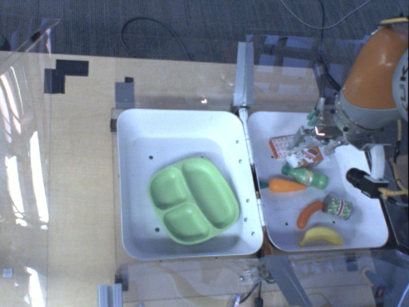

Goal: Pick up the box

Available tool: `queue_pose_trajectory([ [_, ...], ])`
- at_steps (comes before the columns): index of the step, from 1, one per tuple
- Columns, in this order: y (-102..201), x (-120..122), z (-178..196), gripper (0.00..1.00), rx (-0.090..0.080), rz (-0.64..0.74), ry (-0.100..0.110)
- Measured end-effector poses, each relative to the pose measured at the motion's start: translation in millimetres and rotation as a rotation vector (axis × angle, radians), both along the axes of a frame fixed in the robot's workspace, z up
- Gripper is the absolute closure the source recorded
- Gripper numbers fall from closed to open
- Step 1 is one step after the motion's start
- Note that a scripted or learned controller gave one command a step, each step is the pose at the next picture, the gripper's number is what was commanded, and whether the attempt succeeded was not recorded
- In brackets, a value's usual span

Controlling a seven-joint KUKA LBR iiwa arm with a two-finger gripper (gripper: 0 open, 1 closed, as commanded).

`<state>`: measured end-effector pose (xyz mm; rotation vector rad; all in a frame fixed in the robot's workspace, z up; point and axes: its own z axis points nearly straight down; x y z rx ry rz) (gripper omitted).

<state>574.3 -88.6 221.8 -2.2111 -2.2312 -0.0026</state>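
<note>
Box [285,147] partly under tool [311,141]

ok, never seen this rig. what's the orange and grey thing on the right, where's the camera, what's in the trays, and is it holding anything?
The orange and grey thing is a robot arm reaching in from the right. The single camera is fixed above the bench and looks down at a slant.

Two shallow white bins sit side by side. The left bin holds a green divided plate. The right bin holds a small red and white box, a green bottle, a toy carrot, a red sausage-like piece, a small can and a banana.

The gripper hangs over the far end of the right bin, just beside the box. Whether it grips anything is too cluttered to tell.
</note>
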Motion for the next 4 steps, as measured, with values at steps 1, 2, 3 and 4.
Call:
queue_pose_trajectory([
  [1,8,39,-87,0.00,0.000,0.034,0.000],
  [2,-2,89,-127,0.00,-0.002,-0.053,-0.016],
  [3,-1,92,-114,1.00,-0.003,-0.044,-0.025],
  [4,-1,92,-114,0.00,-0.003,-0.044,-0.025],
])
